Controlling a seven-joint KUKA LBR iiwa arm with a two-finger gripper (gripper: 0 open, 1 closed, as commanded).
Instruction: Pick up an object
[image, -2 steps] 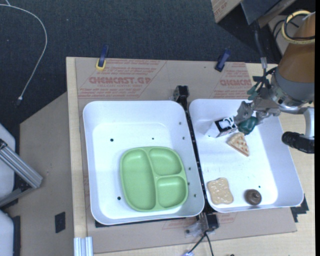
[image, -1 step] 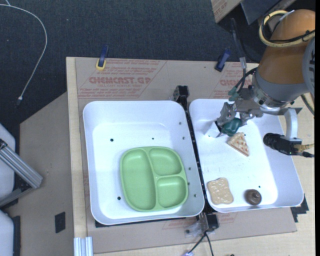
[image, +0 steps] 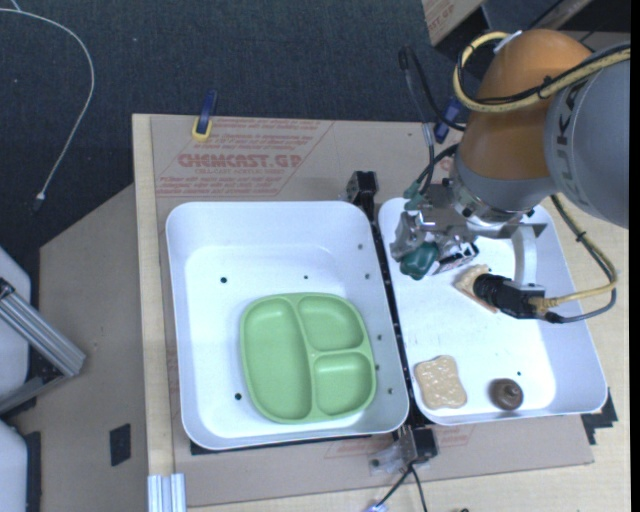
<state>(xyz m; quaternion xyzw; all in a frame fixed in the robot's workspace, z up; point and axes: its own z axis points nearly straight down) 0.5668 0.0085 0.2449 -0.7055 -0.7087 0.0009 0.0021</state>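
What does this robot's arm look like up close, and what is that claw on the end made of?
The arm is thick, rounded and grey, with a broad orange band above the wrist. Yellow and black cables loop around that band. The claw is a compact cluster of silvery metal parts with thin dark wires; its material can't be judged further.
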